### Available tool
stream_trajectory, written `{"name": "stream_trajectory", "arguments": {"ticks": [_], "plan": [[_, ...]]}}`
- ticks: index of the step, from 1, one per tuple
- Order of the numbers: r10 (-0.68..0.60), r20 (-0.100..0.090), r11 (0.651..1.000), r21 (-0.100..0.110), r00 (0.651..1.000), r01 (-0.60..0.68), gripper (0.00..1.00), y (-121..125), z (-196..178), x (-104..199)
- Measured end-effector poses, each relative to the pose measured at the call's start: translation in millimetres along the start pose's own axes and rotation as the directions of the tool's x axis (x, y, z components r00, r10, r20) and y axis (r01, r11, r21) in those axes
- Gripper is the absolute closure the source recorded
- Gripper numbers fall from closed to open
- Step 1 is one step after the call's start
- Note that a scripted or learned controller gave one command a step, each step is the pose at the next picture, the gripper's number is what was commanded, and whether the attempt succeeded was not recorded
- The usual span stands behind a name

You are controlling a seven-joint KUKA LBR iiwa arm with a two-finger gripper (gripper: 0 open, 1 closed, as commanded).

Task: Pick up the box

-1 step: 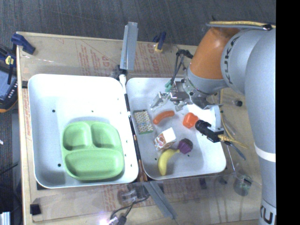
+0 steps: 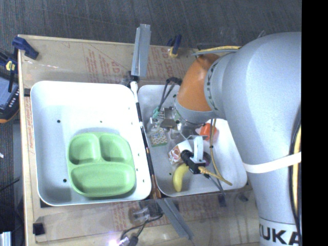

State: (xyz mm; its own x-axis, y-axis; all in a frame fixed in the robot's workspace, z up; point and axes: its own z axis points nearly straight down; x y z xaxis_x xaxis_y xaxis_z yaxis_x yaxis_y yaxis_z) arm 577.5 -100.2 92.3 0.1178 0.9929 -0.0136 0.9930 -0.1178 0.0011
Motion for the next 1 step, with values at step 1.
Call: {"name": "stream_trajectory", "arguments": {"ticks": [1], "plan": [[-0.007, -0.003, 1.0, 0.003, 1.0, 0.007, 1.0, -0.4, -9.2, 3.3]]}}
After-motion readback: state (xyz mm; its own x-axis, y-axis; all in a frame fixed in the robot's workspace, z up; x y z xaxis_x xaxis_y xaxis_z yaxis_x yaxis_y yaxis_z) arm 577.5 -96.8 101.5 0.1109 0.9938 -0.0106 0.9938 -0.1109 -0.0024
